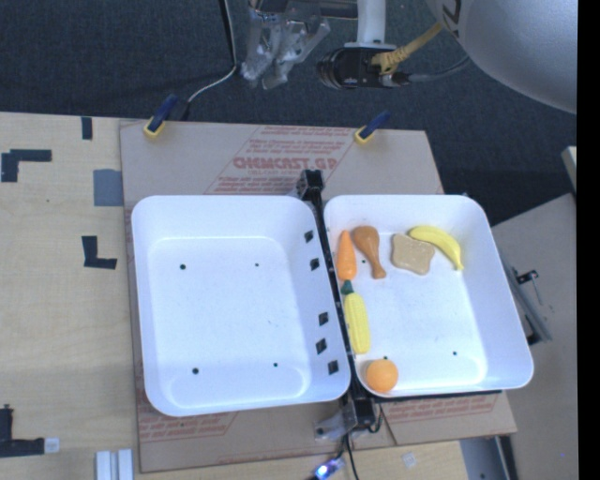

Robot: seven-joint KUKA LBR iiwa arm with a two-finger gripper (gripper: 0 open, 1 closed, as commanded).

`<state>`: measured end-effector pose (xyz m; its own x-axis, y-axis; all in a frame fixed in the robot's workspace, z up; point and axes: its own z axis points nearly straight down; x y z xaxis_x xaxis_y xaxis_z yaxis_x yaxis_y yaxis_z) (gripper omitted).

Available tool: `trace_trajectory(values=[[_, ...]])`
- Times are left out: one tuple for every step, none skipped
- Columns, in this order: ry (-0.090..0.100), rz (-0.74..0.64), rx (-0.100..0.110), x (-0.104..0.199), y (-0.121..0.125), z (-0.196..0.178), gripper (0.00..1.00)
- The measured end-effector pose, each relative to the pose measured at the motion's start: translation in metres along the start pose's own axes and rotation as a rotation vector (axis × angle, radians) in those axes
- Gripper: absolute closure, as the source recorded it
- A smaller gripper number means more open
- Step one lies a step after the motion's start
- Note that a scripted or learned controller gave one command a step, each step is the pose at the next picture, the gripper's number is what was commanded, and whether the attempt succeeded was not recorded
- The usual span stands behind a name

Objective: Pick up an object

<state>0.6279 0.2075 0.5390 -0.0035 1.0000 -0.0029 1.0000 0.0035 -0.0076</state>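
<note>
The gripper (272, 56) hangs high beyond the far edge of the bench; how wide its claw stands I cannot tell. In the right bin (487, 309), a carrot (346, 255) and corn cob (356, 322) lie along the left wall, an orange (382, 376) sits at the near left corner, and a drumstick (368, 249), bread slice (412, 254) and banana (439, 244) lie near the far edge

A broad, smooth light-grey arm casing (530, 42) curved across the upper right corner. Beside it stood a white cylindrical post (372, 21) above a black rounded housing (354, 70), from which a yellow cable (405, 49) ran up toward the casing. Farther left, the pale, translucent-looking gripper (274, 49) appeared blurred, with a thin white cable (208, 86) trailing away from it.
</note>
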Motion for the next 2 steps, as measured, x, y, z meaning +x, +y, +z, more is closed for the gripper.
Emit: trace_trajectory(values=[[0.002, -0.004, 0.000, 0.0292, -0.0847, 0.0066, 1.00], [-0.002, -0.002, 0.002, 0.0289, -0.0800, -0.0002, 1.00]])
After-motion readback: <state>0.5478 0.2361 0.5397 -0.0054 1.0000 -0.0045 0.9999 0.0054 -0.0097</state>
